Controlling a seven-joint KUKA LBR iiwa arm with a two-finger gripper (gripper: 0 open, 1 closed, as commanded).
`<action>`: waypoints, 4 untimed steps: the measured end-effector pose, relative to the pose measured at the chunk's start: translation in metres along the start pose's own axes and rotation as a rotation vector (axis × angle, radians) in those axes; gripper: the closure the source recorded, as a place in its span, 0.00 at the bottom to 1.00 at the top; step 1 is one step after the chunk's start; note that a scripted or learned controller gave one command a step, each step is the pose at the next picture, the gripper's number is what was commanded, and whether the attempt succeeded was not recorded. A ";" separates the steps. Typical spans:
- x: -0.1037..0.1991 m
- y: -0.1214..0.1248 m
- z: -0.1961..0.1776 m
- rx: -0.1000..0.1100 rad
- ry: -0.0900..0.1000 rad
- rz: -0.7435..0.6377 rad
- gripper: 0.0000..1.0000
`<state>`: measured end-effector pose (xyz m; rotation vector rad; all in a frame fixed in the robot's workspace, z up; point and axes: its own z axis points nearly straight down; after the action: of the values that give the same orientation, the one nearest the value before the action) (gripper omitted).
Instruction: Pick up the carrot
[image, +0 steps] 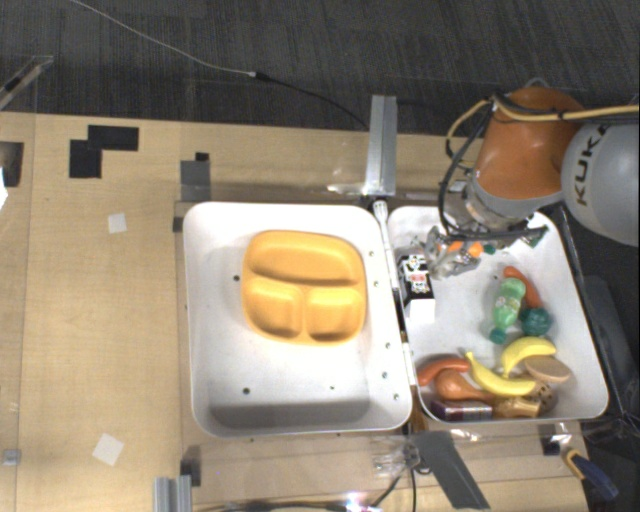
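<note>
The carrot (524, 284) looks to be the slim orange-red piece in the right bin (582, 330), lying aslant and partly tucked behind a green bottle (506, 306). My gripper (450, 252) hangs over the bin's back left part, under the orange wrist band (520, 145), about a hand's width left of the carrot. A small orange and green bit (473, 244) shows right at the gripper; I cannot make out what it is or whether it is held.
A yellow divided tray (303, 284) lies in the left bin (215, 390). The right bin also holds a black-and-white card (415, 273), a teal ball (537, 321), a banana (505, 367), a red-orange fruit (445, 375) and several other toys along its front.
</note>
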<state>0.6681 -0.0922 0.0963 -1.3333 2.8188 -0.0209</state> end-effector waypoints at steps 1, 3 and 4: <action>0.029 -0.030 -0.008 -0.010 0.004 -0.227 1.00; -0.001 0.003 0.005 -0.010 0.002 -0.310 1.00; -0.004 -0.001 -0.010 0.000 -0.005 -0.306 1.00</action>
<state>0.6706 -0.0897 0.1065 -1.7457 2.5808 -0.0231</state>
